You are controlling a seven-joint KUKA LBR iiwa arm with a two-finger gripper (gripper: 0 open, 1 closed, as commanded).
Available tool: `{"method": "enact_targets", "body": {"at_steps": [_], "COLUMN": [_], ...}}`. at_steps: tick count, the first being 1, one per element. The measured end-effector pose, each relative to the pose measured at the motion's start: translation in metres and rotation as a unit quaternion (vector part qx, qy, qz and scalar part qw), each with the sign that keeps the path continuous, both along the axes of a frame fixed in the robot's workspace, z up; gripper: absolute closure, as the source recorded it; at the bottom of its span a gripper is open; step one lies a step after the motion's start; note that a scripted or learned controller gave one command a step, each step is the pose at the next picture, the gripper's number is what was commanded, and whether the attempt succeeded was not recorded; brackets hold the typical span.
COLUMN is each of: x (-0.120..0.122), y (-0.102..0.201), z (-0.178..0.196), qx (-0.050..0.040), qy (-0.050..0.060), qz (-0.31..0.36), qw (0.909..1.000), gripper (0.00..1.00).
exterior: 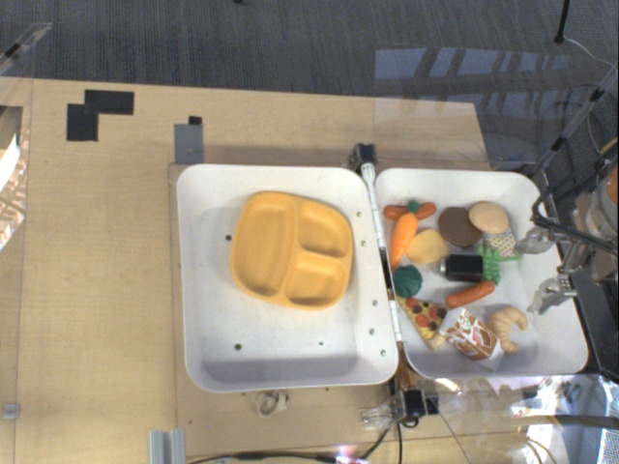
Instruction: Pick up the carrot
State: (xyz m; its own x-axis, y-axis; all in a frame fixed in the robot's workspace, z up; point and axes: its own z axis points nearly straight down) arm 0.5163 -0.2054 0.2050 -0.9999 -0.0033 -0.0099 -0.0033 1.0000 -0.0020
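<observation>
Carrot (402,238) in right bin (561,356), near its left wall by the top-left corner, long axis running top to bottom, green tip upward. Just beside: yellow potato-like piece (427,247), dark green vegetable (407,279). Gripper (547,267) at the bin's right wall, fingers spread, holding nothing; carrot well apart, across the bin leftward.

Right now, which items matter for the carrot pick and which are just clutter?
Job:
carrot, by the right bin's left wall
end effector, at the right bin's right edge

Clutter:
yellow tray in the left bin
croissant
pizza slice
broccoli
black bottle
brown cookie
</observation>
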Motion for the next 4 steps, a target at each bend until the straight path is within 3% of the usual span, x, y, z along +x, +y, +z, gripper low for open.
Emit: {"method": "enact_targets", "body": {"at_steps": [1,2,3,4], "x": [0.048,0.096,0.117,0.121], "y": [0.093,0.087,0.118,0.119], "z": [-0.086,-0.114,-0.117,-0.117], "qx": [0.0045,0.0023,0.0024,0.0065], "qy": [0.003,-0.001,0.001,-0.001], "qz": [-0.001,-0.148,-0.381,-0.672], "qw": [1.0000,0.9890,0.9247,0.7408], "gripper": [0.00,0.00,0.00,0.00]}}
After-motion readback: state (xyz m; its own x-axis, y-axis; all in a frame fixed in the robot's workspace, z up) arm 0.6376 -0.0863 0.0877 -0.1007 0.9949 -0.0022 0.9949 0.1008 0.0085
